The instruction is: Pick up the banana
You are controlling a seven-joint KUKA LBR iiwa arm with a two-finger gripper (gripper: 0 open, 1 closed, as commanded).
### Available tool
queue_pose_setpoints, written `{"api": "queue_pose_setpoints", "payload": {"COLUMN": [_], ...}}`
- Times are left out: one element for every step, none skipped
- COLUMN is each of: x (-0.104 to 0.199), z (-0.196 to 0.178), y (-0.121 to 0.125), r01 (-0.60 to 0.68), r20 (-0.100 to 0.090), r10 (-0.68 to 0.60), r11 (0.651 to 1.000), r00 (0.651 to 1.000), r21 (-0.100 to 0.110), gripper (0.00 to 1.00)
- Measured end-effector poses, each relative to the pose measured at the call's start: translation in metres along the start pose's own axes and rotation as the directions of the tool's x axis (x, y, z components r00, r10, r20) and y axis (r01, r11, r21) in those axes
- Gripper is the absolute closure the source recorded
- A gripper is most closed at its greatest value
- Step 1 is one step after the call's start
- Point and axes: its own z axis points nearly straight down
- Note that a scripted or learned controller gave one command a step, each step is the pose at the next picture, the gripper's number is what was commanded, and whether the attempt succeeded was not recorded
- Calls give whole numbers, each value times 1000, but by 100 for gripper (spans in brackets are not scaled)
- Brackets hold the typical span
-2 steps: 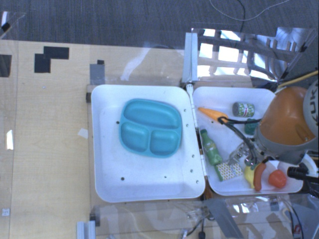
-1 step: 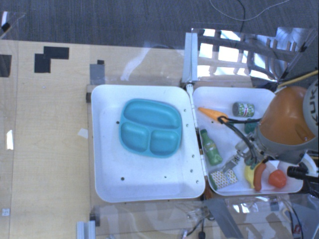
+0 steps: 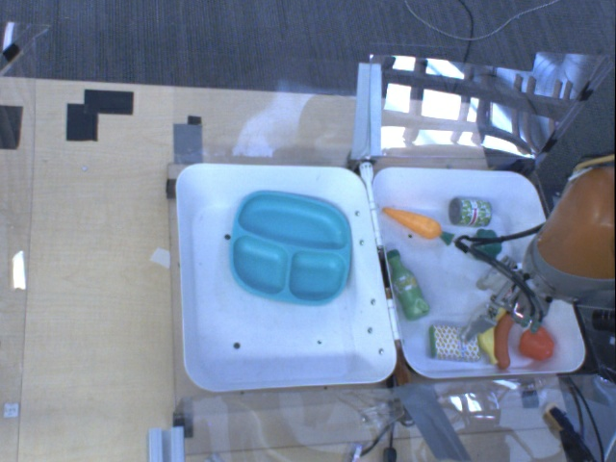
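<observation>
- Lying near the front right corner of the right bin [image 3: 553, 195]: banana [image 3: 488, 345], yellow, mostly hidden under the gripper [image 3: 500, 318]
- Likely handling as light, curved, soft-skinned, bruising easily; best taking across the mid-length
- Hovering right over it; claw state impossible to tell
- Crowding close: red-orange sausage [image 3: 503, 340], tomato [image 3: 537, 344], patterned sponge [image 3: 452, 343]
- Sitting well apart: green bottle [image 3: 408, 289], carrot [image 3: 414, 222], can [image 3: 470, 211]

Blue divided plate [image 3: 291, 246] in left bin [image 3: 207, 354], carrot [image 3: 412, 222], can [image 3: 470, 211], green bottle [image 3: 407, 286], tomato [image 3: 537, 344] in right bin [image 3: 423, 364]
</observation>
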Motion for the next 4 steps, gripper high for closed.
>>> {"api": "queue_pose_setpoints", "payload": {"x": [-28,-30,-30,-32], "z": [6,-5,-5,-16], "y": [22,24,24,26], "r01": [20,19,19,19], "r20": [-10,-6,-6,0], "r10": [-20,-19,-19,-19], "r11": [1000,1000,1000,1000], "r00": [1000,1000,1000,1000], "r21": [6,2,2,-2], "gripper": [0,100,0,100]}}
